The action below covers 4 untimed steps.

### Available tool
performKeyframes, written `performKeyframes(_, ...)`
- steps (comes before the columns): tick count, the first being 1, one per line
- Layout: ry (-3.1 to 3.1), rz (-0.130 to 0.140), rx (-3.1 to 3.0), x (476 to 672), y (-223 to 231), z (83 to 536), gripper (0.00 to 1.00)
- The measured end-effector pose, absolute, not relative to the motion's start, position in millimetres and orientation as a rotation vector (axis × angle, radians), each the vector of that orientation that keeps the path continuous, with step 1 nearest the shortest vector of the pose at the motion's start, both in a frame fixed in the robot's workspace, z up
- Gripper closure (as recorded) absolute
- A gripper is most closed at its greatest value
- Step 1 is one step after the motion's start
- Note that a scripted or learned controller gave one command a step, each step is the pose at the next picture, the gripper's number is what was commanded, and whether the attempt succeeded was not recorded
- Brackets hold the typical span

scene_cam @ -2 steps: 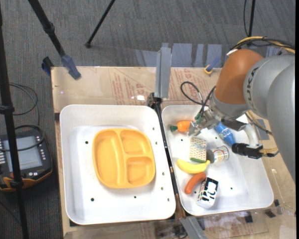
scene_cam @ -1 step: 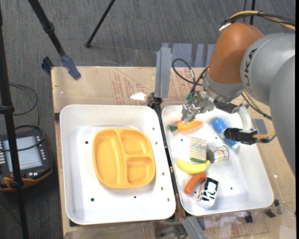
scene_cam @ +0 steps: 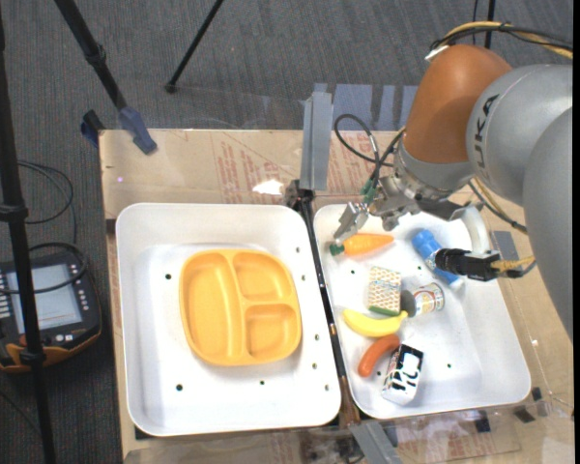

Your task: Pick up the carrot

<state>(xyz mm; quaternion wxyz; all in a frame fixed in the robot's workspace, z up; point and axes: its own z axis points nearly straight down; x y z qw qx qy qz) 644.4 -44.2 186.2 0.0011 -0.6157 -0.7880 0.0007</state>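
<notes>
The carrot (scene_cam: 367, 245) is orange with a green stub at its left end. It lies on its side at the far left of the right bin (scene_cam: 483, 375), close to the wall between the two bins. My gripper (scene_cam: 372, 217) hangs just behind and above it, open. One finger (scene_cam: 350, 220) stands over the carrot's green end and the other finger (scene_cam: 394, 211) over its right end. Nothing is between the fingers, and the carrot rests on the bin floor.
The right bin also holds a blue bottle (scene_cam: 427, 245), a waffle-like square (scene_cam: 384, 288), a small can (scene_cam: 425, 301), a banana (scene_cam: 372, 322), a red sausage (scene_cam: 375, 354) and a black-and-white carton (scene_cam: 403, 373). The left bin (scene_cam: 145, 249) holds a yellow divided plate (scene_cam: 240, 305).
</notes>
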Motion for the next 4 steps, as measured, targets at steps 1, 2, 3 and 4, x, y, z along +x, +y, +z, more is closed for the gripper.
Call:
performKeyframes(1, -2.505, 0.001, -1.892, 644.1, -86.9, 86.4, 0.0)
performKeyframes(2, -2.512, 0.001, -1.885, 644.7, -66.2, 202.9, 0.0)
performKeyframes(3, -2.648, 0.0, -1.686, 643.5, -110.1, 86.1, 0.0)
performKeyframes(4, -2.645, 0.0, -1.688, 643.8, -110.5, 94.3, 1.0)
